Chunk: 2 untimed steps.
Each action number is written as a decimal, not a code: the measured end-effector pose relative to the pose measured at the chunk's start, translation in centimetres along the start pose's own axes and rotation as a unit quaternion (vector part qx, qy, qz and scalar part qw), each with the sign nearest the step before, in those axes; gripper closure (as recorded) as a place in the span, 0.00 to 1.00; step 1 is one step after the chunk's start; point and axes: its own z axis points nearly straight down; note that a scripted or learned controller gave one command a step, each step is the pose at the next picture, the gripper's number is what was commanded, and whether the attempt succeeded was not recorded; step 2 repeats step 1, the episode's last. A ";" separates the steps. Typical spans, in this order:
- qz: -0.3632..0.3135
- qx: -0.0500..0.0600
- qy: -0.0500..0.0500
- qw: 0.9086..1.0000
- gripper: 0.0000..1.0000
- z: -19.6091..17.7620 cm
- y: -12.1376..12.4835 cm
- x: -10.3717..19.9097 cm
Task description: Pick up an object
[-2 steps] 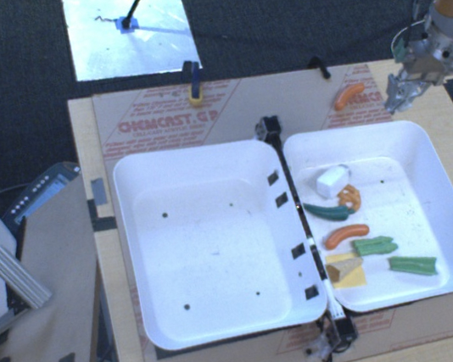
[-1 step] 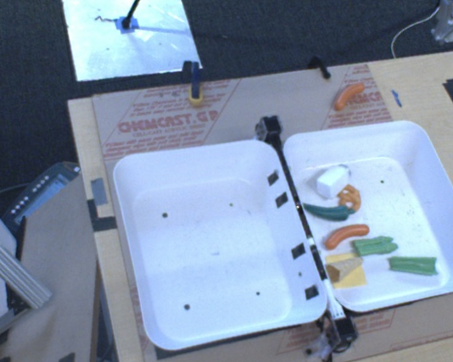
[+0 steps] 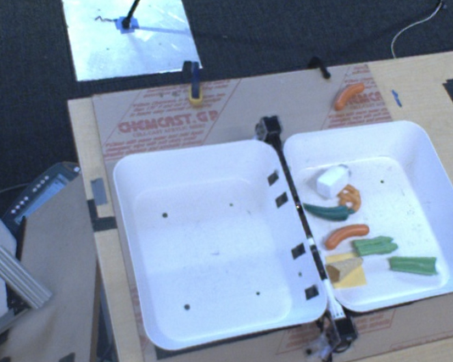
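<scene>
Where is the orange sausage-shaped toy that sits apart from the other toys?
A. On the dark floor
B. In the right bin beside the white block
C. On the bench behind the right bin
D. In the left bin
C: one orange sausage toy lies on the bench, outside and behind the right bin, apart from the toys inside it.

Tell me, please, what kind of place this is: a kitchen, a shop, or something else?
Probably a robotics lab bench. Two shallow white bins sit on a board, small toy-like foods lie in the right one, and cables run across the dark floor.
</scene>
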 end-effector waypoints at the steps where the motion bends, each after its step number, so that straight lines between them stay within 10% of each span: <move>1: -0.004 0.012 0.005 1.000 1.00 11.4 -0.1 6.5; 2: -0.004 0.012 0.005 1.000 1.00 11.4 -0.1 6.5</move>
